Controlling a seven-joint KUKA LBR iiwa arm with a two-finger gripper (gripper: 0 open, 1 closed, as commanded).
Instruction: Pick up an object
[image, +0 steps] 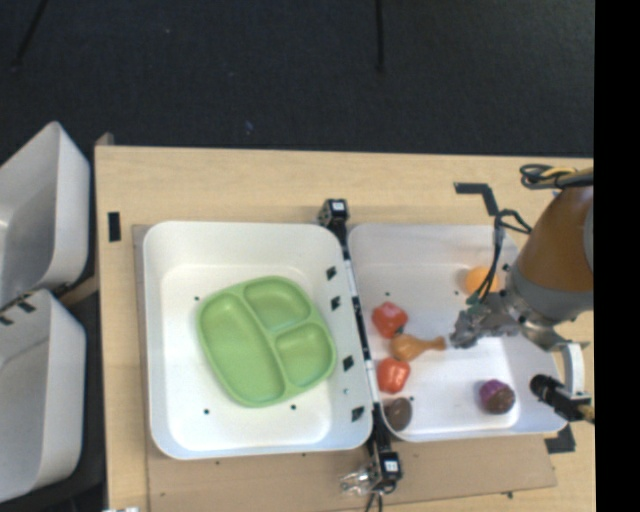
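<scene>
Arm: reaches in from the right over the right bin (440, 245), its orange band above the wrist.
Gripper (466, 332): low in the right bin, just beside the thin end of the tan pear-shaped piece (412, 347); open or closed cannot be told.
Red pieces: one (389, 319) above the tan piece, another (393, 375) below it, both near the divider.
Brown piece (398, 412): front left corner of the right bin.
Purple piece (496, 396): front of the right bin.
Orange piece (479, 279): partly behind the arm.
Left bin (170, 300): holds a green divided plate (265, 340).
</scene>
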